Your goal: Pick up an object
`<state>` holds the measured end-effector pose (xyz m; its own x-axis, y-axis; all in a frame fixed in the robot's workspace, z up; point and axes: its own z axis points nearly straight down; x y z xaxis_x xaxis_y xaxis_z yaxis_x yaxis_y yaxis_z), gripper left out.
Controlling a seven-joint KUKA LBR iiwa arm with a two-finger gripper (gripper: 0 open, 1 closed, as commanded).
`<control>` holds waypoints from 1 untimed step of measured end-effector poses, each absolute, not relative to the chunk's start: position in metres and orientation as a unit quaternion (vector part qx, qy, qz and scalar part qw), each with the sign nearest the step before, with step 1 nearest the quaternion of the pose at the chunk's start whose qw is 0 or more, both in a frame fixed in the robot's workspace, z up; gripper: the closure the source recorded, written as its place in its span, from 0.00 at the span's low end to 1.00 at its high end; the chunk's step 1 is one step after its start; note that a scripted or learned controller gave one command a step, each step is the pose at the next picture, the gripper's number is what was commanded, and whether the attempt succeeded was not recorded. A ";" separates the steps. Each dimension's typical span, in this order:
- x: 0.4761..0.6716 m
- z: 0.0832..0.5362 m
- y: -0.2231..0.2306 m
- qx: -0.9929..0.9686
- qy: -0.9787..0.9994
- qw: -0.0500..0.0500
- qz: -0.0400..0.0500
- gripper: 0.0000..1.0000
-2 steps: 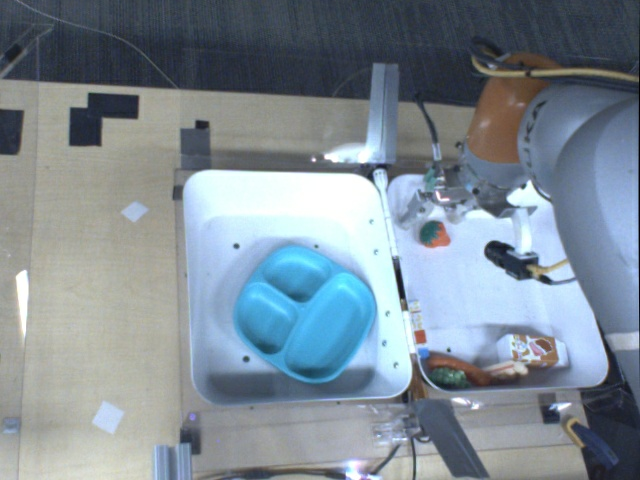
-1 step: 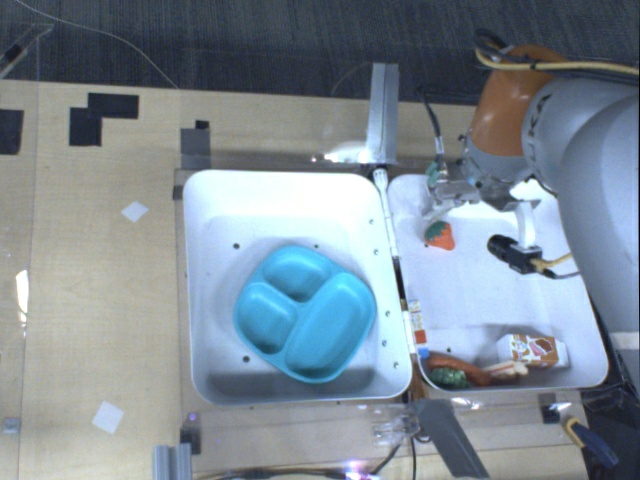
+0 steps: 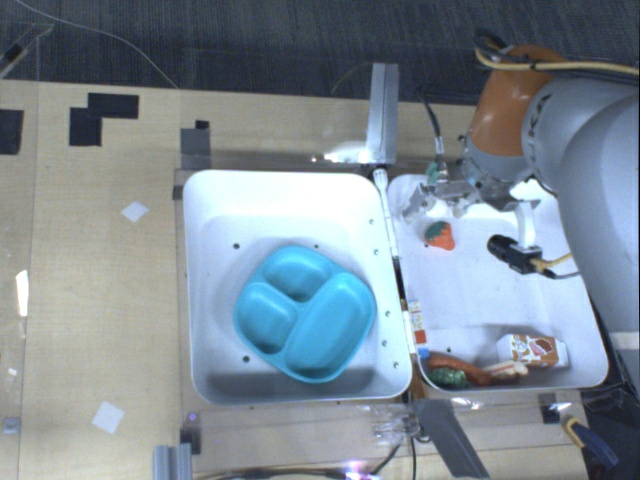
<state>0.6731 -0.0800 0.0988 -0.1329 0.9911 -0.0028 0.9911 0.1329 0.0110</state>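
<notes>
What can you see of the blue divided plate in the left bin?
The blue divided plate is a rounded dish that looks like smooth light-blue plastic, moulded into three compartments: two smaller ones on its upper and left parts and one larger on the right. Nothing shows inside them. It sits open side up on the floor of the left bin, toward the near side, casting a soft shadow. Only the bin touches it; the gripper is over the right bin.

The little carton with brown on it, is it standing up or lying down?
Lying down. The carton rests lengthwise on the right bin's floor, near its front edge.
</notes>
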 end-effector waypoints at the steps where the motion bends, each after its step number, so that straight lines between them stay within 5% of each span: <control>1: 0.642 0.087 -0.104 0.620 0.785 0.003 0.002 0.00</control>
<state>0.6416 -0.1041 0.0869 -0.2322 0.9727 -0.0021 0.9727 0.2322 0.0060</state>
